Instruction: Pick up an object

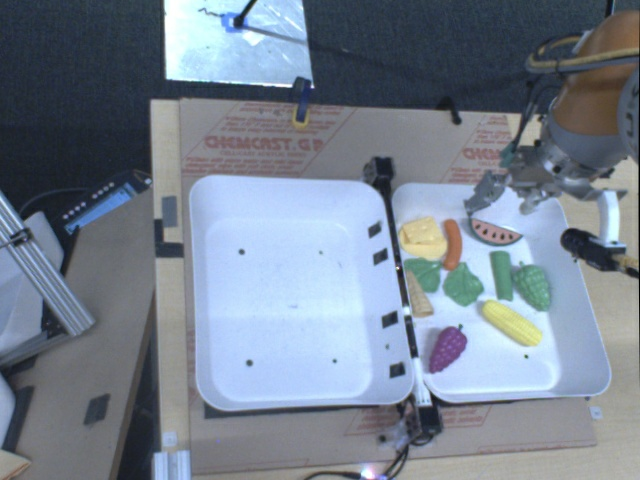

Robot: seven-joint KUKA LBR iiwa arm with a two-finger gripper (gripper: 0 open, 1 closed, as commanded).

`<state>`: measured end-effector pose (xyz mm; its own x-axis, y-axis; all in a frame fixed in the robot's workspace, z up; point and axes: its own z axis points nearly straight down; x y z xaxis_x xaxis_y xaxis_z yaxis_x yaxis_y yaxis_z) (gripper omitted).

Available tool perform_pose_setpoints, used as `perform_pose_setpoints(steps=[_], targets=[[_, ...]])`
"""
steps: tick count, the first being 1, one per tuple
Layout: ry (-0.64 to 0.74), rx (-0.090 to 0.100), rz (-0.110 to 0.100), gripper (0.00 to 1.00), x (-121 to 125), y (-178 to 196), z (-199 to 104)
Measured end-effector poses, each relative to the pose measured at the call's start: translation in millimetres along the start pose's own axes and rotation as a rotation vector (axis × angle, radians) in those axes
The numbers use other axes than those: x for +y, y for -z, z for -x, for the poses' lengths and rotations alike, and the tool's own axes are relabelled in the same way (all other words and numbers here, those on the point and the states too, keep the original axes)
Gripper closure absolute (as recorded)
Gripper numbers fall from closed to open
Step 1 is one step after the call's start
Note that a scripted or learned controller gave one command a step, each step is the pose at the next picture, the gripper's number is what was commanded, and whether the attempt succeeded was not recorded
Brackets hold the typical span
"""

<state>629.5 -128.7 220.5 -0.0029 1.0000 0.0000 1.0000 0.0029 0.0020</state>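
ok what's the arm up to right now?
The arm's gripper hangs over the far end of the right bin, near the watermelon slice. Nothing shows between its fingers. The toy food lies in that bin: cheese, carrot, corn, grapes and green pieces. The left bin sits beside it.

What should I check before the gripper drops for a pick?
1. Target nearby: ok, watermelon slice lies just beside the gripper.
2. Nothing already held: ok, no item between the fingers.
3. Target free of neighbours: ok, the slice sits apart from the carrot.
4. Finger opening: cannot tell.
5. Toys inside the right bin: ok, corn and grapes included.
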Motion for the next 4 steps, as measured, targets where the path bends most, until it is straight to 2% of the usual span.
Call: perform_pose_setpoints(steps=[1, 2, 3, 4], targets=[[-0.002, 0.0, -0.007, 0.0, 13, -142, 13], [0.0, -0.001, 0.004, 1.0, 16, -124, 13], [-0.003, -0.003, 0.008, 1.0, -23, -15, 27], [0.005, 0.002, -0.003, 1.0, -55, -25, -38]])
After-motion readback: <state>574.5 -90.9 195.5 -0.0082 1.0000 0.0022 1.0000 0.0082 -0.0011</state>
